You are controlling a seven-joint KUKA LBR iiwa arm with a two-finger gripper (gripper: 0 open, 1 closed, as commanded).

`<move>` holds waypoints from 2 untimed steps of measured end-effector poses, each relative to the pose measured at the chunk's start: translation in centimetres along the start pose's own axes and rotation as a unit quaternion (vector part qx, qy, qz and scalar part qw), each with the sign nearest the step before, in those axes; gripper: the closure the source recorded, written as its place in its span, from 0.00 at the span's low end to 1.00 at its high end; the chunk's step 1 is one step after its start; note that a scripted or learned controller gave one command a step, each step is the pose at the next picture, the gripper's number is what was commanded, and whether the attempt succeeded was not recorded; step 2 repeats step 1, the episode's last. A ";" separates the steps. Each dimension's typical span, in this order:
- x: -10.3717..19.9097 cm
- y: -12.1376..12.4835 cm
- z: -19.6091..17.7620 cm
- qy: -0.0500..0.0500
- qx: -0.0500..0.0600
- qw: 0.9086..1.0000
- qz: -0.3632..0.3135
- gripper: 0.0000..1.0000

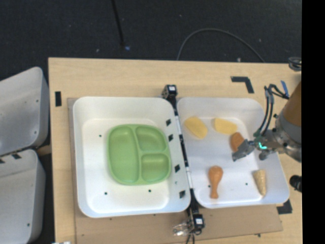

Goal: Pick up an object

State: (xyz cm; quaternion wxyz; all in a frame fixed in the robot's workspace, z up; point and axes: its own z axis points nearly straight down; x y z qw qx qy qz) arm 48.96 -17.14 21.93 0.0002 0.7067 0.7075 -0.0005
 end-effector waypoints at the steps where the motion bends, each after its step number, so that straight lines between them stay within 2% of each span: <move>1: 0.0 0.0 0.0 0.000 0.000 1.000 0.000 0.00; 2: 0.0 0.0 0.0 0.000 0.000 1.000 0.000 0.00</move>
